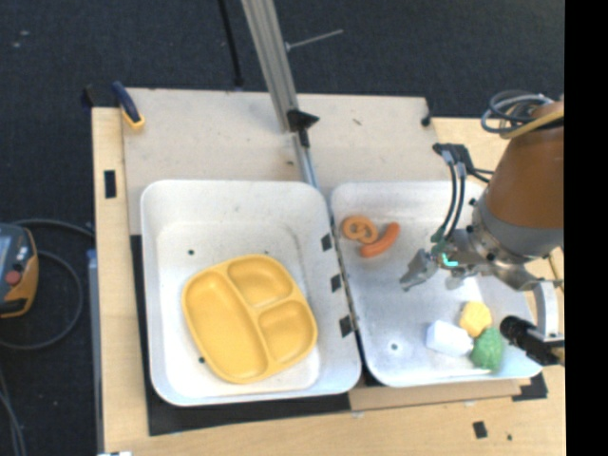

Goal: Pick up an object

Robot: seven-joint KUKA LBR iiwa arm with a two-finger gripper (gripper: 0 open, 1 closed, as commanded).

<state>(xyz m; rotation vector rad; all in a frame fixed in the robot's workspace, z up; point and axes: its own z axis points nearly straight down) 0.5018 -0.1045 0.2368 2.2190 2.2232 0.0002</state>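
Note:
In the right bin (399, 359) lie an orange pretzel-like ring (357, 227) and an orange sausage (381, 240) near the far left, touching each other. Near the front right corner sit a white block (446, 337), a yellow piece (475, 316) and a green broccoli-like piece (488, 350), close together. My gripper (421, 268) hangs over the middle of this bin, between the two groups, its fingers spread open with nothing between them. The arm's orange band (532, 174) rises behind it at the right.
The left bin (161, 207) holds a yellow divided plate (249, 316). A metal post (275, 60) stands behind the bins, with a rod running down between them. A blue and yellow tool (126, 104) lies at the bench's far left corner.

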